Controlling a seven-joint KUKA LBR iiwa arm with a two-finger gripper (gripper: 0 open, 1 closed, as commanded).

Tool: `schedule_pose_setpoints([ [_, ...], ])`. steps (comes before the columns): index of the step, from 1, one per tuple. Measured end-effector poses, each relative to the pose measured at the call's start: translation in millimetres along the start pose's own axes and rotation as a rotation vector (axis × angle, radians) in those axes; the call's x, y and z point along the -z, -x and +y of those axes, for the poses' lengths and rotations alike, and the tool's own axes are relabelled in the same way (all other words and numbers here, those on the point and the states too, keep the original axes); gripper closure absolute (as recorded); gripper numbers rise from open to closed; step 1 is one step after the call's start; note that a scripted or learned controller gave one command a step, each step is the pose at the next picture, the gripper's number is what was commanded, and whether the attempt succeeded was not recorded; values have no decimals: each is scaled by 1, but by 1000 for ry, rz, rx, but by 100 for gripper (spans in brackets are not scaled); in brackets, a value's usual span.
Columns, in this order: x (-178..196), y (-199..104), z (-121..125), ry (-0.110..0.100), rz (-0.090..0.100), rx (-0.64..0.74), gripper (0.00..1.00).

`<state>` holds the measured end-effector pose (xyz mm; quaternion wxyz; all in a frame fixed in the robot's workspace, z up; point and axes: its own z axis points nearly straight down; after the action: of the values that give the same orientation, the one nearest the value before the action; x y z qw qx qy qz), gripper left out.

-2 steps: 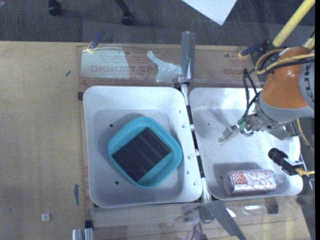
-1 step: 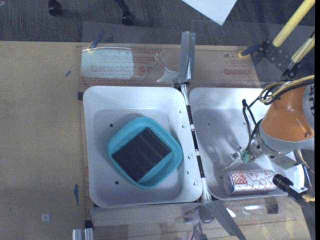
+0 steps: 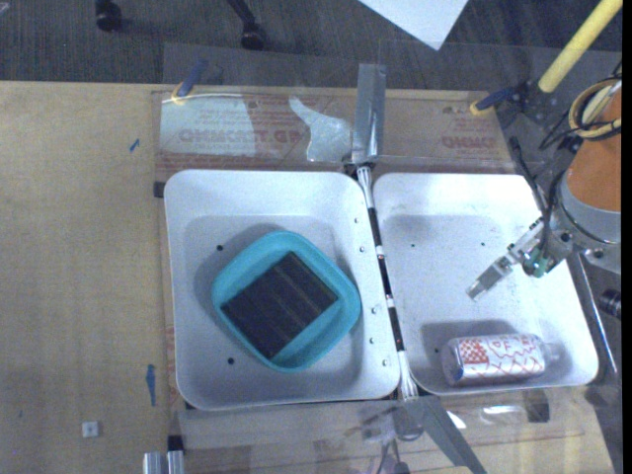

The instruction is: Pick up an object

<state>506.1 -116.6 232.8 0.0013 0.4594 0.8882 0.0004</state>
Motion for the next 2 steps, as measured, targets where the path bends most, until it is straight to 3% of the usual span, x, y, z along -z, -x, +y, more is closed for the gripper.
schedule_pose_setpoints([
  [1, -144, -25, -12, 5, -4, -88, 0],
  [2, -134, -24, -11, 9, -7, -91, 100],
])
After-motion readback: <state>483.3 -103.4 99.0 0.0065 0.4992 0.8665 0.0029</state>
